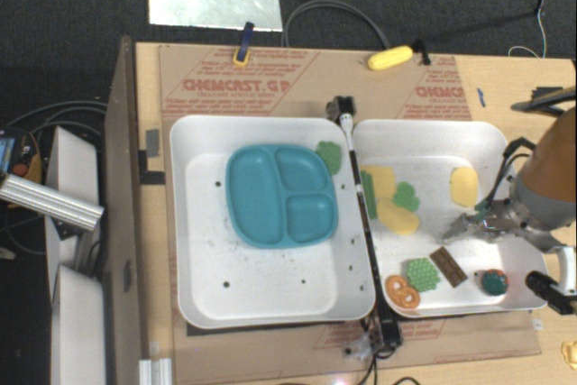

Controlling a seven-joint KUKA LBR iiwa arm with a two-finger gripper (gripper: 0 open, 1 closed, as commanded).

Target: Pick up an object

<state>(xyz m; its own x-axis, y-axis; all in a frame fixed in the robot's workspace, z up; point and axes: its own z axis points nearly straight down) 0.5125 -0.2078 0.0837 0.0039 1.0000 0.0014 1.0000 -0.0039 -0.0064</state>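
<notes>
Two white bins sit side by side on a cardboard-topped bench. The left bin (203, 284) holds a teal divided plate (280, 196), with a green leafy toy (330, 156) touching the plate's upper right corner against the bin's right wall.

The right bin (433, 135) holds the loose items: a yellow block (378, 183) near its left wall, a small green piece (405, 196) just beside that block, a yellow lump (398, 217) below them, and a pale yellow oval (464, 186) toward the right. Along the bin's near edge lie an orange ring (402, 291), a green studded piece (421, 273) touching it, a brown bar (447, 266) lying at a slant just beside that, and a teal ball (493, 283) farther right.

The arm (550, 185) reaches in from the right. Its gripper (469, 226) is low over the right bin, between the pale oval and the brown bar; nothing shows between its fingers, and whether they are spread or closed cannot be told.

A yellow banana toy (390, 59) lies on the cardboard behind the bins.
</notes>
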